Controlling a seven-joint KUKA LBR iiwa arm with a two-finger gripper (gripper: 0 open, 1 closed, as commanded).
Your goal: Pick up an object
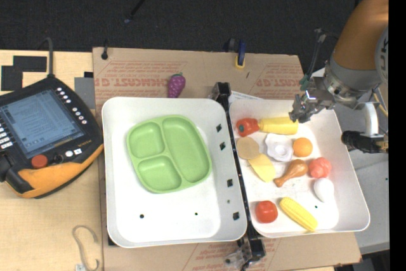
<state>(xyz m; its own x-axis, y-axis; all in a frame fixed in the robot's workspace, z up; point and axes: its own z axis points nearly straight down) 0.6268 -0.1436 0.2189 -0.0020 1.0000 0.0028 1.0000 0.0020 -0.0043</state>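
The right bin (355,193) holds several toy foods: a yellow banana-like piece (278,126), a red tomato (247,127), an orange (303,147), a white fried egg (278,150), a tan disc (248,148), a cheese wedge (262,168), a drumstick (290,172), a pink piece (320,167), a white egg (323,189), a corn cob (298,213) and a red pepper (266,211). My gripper (301,112) hovers at the bin's far edge, just right of the yellow piece. Nothing shows between its fingers.
The left bin (120,212) carries a green divided plate (169,153). A purple toy (176,85) lies on the cardboard behind it. A teach pendant (44,130) rests at the left. A black clip divider (228,155) joins the bins.
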